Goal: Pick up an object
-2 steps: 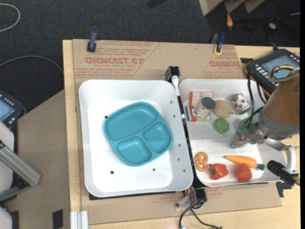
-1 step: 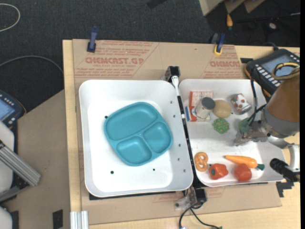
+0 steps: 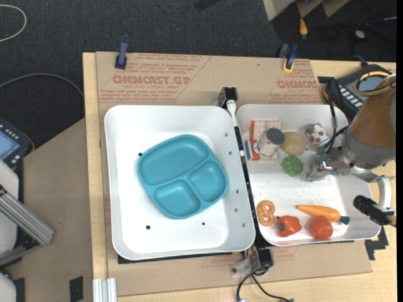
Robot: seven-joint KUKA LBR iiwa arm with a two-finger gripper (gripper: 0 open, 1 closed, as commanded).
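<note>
The gripper (image 3: 319, 166) sits low over the middle of the right bin (image 3: 286, 194), at the end of the grey and orange arm (image 3: 371, 134) reaching in from the right; whether it is open or closed I cannot tell, and nothing can be seen held in it. The nearest thing is a green broccoli floret (image 3: 291, 165), just left of the gripper; it is small, round and knobbly, with no long axis to line up on, so a short move left would likely do.

Farther back, along the far side of the bin, lie a beige round piece (image 3: 293, 143), a grey-topped cup (image 3: 271, 141) lying on a red and white card (image 3: 257, 137), and a small white and red patterned thing (image 3: 315, 133). On the near side lies an orange carrot (image 3: 320, 212), smooth and tapered, its long axis running left to right; nearer still are two glossy red tomatoes (image 3: 289, 225), and a small pretzel (image 3: 265, 211) at their left.

The left bin (image 3: 126, 168) holds a smooth teal plastic plate (image 3: 181, 176) with three compartments, well apart from the gripper.
</note>
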